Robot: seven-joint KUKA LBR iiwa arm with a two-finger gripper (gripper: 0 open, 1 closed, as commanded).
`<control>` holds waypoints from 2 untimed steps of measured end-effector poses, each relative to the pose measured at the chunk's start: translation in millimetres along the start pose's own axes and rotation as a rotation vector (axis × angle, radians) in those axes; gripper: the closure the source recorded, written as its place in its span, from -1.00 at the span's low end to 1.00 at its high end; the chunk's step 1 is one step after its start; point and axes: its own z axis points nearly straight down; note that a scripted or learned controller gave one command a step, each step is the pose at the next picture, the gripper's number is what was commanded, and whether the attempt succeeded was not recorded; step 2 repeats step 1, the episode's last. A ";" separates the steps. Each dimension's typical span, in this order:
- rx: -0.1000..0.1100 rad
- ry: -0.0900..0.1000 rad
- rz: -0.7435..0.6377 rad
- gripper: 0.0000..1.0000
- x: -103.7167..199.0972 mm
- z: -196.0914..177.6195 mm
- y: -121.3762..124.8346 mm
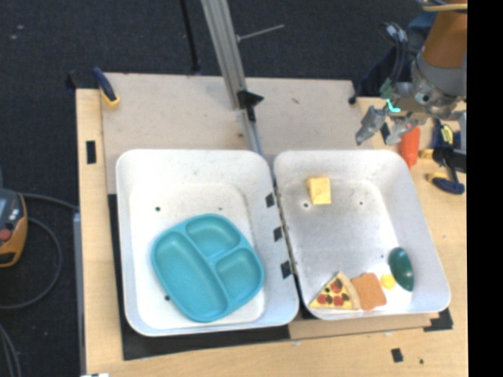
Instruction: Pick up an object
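Fingers [369, 126] look spread apart with nothing between them, so the gripper [379, 124] is hanging open above the bench [173, 112], just past the far edge of the right bin [424, 210], near its far right corner. You can see the orange band [445, 38] higher up on the arm, at the top right.

Stuff to grab is all in the right bin. A yellow block [319, 190] sits by itself toward the far side, well apart from everything else. Down in the near corner there's a little cluster: a pizza slice [333, 294] right against an orange piece [368, 290], then a small yellow bit [387, 281] and a dark green thing [401, 267] next to it by the right wall.

Left bin [134, 187] has a teal divided plate [207, 267] lying flat toward the near side.

Also a metal post [223, 42] leaning up from the back of the bench between the bins, and a blue-and-yellow clamp [104, 86] at the far left corner.
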 end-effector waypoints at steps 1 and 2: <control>-0.004 -0.001 -0.001 -1.00 0.1 -2.4 0.9; -0.004 -0.001 -0.001 -1.00 0.1 -2.4 0.9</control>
